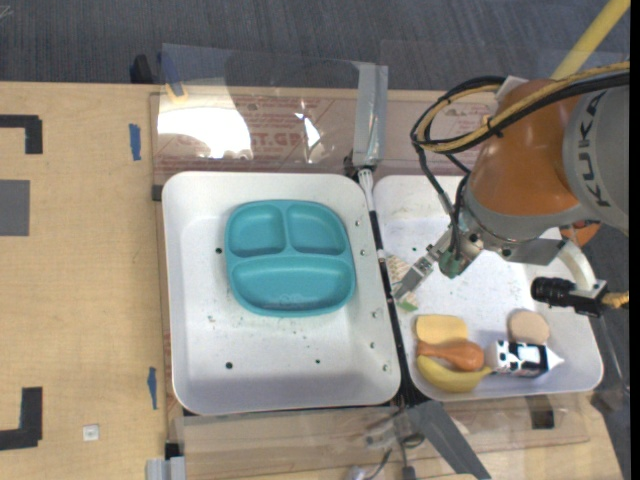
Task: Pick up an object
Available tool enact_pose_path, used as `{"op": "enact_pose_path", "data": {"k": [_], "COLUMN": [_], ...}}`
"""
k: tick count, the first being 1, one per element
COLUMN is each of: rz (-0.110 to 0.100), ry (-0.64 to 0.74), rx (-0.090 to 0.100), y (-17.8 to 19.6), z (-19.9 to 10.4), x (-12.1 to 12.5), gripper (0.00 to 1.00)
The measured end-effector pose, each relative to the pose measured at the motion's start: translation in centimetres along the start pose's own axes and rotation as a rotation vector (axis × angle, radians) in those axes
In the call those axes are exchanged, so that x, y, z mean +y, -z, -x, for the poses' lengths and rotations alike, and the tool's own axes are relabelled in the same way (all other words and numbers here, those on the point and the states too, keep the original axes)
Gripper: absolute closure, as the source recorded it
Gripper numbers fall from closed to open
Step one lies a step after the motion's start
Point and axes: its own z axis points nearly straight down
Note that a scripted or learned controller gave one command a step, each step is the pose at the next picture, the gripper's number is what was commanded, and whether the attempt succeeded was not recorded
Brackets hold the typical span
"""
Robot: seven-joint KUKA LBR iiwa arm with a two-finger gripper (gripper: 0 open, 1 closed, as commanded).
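Several candidate objects lie at the near end of the right bin, none yet lifted: a yellow banana with an orange drumstick-shaped piece across it, a yellow block just behind, a black-and-white toy at 3 o'clock of these, and a tan lump above that. Picking is not accomplished. Further back, the tool hangs over the bin's left part, at about 11 o'clock from the pile; nothing is seen in it, and whether it is spread or closed I cannot tell. A small pale scrap lies just beside it against the dividing wall. The left bin carries a teal divided plate. Obstruction: the arm overhangs the right bin's far half. A clear sheet rests on the desk beyond.
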Motion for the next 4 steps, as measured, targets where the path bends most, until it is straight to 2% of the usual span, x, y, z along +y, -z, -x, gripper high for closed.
{"op": "enact_pose_path", "data": {"k": [1, 2, 3, 4], "rz": [0.005, 0.004, 0.008, -0.007], "ry": [-0.001, -0.001, -0.002, 0.089], "rx": [-0.003, -0.003, -0.006, 0.005], "y": [1.1, 1.0, 2.1, -4.9], "z": [0.1, 0.1, 0.2, 5.9], "x": [0.1, 0.1, 0.2, -8.6], "gripper": [1.00, 0.00, 1.00, 1.00]}}
